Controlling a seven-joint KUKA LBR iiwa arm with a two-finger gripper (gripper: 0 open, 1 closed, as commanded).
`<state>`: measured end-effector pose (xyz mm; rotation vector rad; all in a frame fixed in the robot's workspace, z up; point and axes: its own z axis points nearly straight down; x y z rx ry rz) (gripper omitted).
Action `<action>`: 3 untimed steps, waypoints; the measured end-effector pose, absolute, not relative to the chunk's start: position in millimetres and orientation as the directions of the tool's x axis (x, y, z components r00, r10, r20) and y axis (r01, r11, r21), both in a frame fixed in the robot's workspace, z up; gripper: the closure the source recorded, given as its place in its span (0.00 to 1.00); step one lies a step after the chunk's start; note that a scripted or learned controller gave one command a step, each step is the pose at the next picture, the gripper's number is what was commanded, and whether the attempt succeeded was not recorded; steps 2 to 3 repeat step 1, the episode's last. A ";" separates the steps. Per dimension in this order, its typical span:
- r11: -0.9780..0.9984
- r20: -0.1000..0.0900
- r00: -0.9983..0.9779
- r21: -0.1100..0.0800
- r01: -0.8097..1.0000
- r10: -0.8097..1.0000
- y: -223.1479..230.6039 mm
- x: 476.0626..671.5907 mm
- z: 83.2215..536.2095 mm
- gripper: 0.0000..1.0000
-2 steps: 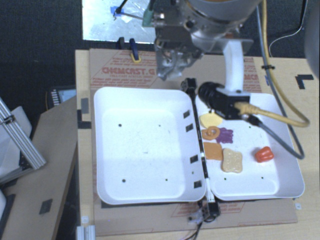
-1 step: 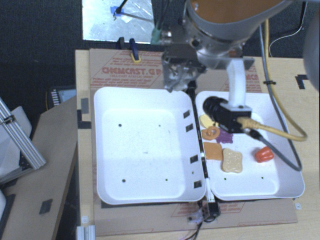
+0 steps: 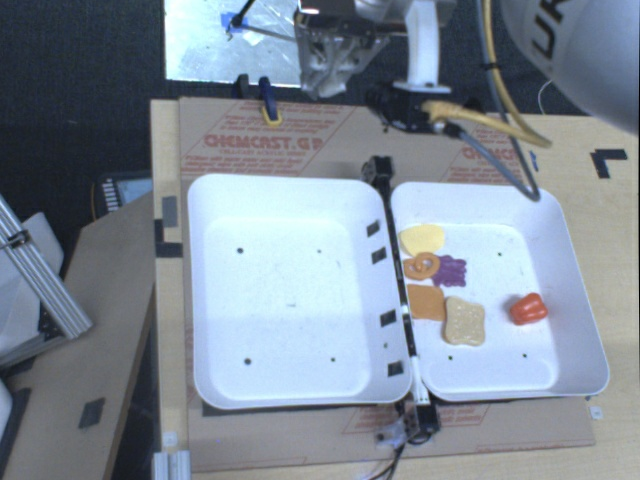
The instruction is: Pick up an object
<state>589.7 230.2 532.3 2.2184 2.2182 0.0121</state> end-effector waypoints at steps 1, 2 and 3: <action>0.006 0.001 -0.006 0.000 1.000 1.000 234.9 538.3 535.6 1.00; 0.006 0.001 -0.006 0.000 1.000 1.000 234.9 538.3 535.6 1.00; 0.006 0.001 -0.006 0.000 1.000 1.000 234.9 538.3 535.6 1.00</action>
